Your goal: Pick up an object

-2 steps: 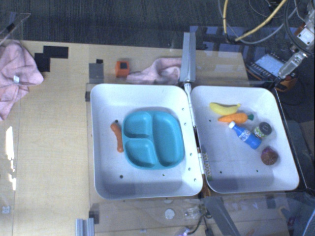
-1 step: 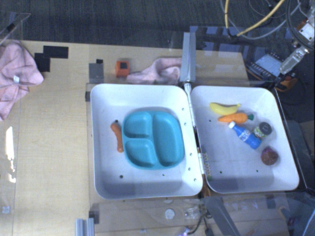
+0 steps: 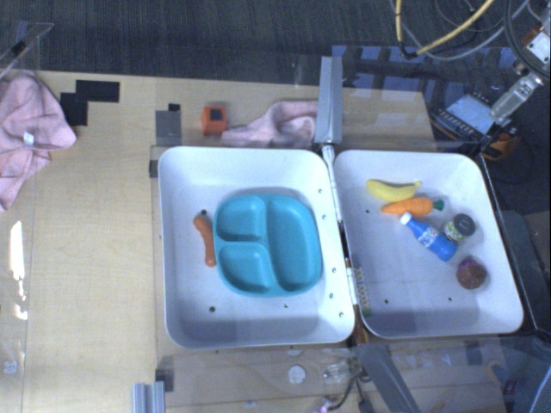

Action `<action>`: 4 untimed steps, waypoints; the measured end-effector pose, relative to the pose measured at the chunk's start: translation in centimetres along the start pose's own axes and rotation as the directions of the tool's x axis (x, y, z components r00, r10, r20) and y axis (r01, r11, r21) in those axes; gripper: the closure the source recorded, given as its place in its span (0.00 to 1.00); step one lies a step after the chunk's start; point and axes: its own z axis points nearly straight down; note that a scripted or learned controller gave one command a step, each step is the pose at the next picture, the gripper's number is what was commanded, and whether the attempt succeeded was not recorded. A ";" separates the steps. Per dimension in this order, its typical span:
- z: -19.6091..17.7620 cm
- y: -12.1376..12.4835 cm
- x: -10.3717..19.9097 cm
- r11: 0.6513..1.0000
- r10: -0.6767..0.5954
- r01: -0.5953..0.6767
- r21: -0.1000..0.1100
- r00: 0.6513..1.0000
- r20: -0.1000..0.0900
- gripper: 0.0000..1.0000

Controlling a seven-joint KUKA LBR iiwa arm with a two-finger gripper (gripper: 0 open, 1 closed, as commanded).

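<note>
You have a tight cluster in the right bin: banana, carrot and bottle touch, so a grab there may catch two or slip. The sausage hugs the tray. Tool state: cannot tell. No writing is readable.

1. Overall pretty bright and even, cool-ish daylight look, colours a bit washed out.
2. The 2 white bins are the brightest spots, nearly blown out along the rims.
3. Soft grey shadow sits inside the near walls of both bins, and around the blue divided plate.
4. Glare streak on the clear panel at the left edge.
5. Dark floor up top is dim, low detail.
6. Whole frame is soft and low-res; small items in the right-hand bin look fuzzy.
</note>
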 end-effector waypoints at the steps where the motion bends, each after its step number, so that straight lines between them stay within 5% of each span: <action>1: -1.2 -0.3 0.1 1.000 0.004 -0.004 0.013 1.000 -0.006 1.00; 4: -4.6 -1.2 0.5 0.999 0.015 -0.014 0.051 1.000 -0.019 1.00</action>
